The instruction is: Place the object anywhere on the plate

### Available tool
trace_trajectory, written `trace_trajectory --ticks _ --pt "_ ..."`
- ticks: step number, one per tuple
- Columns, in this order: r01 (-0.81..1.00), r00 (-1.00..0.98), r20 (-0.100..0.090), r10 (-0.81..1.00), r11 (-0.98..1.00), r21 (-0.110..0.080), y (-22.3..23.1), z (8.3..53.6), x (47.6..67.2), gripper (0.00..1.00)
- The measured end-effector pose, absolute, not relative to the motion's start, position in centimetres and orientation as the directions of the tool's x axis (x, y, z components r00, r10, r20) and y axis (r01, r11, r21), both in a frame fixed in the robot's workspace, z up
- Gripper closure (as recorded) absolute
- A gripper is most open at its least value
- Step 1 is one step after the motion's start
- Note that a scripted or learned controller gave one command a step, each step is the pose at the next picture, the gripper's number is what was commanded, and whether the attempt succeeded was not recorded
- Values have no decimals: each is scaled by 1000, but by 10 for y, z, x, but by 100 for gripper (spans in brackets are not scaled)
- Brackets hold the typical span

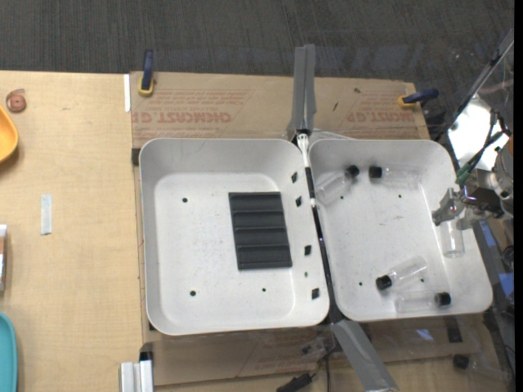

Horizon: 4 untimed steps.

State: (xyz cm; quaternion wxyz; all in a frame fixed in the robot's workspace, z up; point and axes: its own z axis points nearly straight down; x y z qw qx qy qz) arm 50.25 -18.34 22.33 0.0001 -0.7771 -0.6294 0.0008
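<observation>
The plate (260,230) is a black ribbed rectangle lying in the middle of the left bin (159,219). Several clear vials with black caps lie in the right bin (384,219): two near the back (351,171) (376,171), one at the front (399,276), and another by the front right corner (425,302). My gripper (456,208) hangs at the right bin's right wall, far from the plate. A clear vial (452,240) stands upright directly below it. Whether that vial is held is too small and blurred to tell.
A metal divider bar (304,96) runs between the bins at the back. Blue and yellow clamps (147,76) (417,98) hold the cardboard under the bins. On the wooden bench to the left are an orange dish (6,137) and a teal item (6,354).
</observation>
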Motion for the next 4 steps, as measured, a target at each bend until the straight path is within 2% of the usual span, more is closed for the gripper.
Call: trace_trajectory --ticks 1,2,3,4 --pt "996 91 0 996 -91 -6 -135 190 514 100" --pt "991 -132 0 991 132 -3 -43 196 520 100" --pt "985 -172 -1 985 172 -4 54 190 555 100" --pt "993 -117 -3 993 117 -4 153 210 555 100"
